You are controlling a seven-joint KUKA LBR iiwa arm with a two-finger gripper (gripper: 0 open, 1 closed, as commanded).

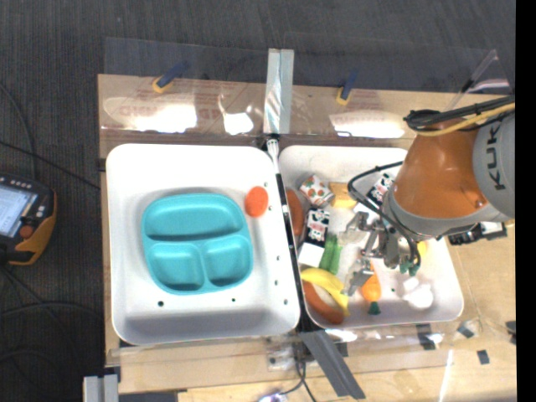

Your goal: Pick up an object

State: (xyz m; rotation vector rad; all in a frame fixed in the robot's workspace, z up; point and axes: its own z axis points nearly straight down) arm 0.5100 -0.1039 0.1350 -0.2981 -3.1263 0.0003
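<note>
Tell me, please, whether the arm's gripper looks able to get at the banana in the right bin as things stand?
Probably yes. The gripper hangs over the right bin, just right of the banana. The banana lies on top of the clutter at the bin's near left, with nothing covering it. The green object beside it may crowd the approach.

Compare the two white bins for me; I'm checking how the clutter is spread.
The left bin holds a teal divided tray and an orange ball; the right bin holds a crowded pile, including a banana and dice. The arm reaches over the right bin, not the left. Both are shallow and white.
</note>
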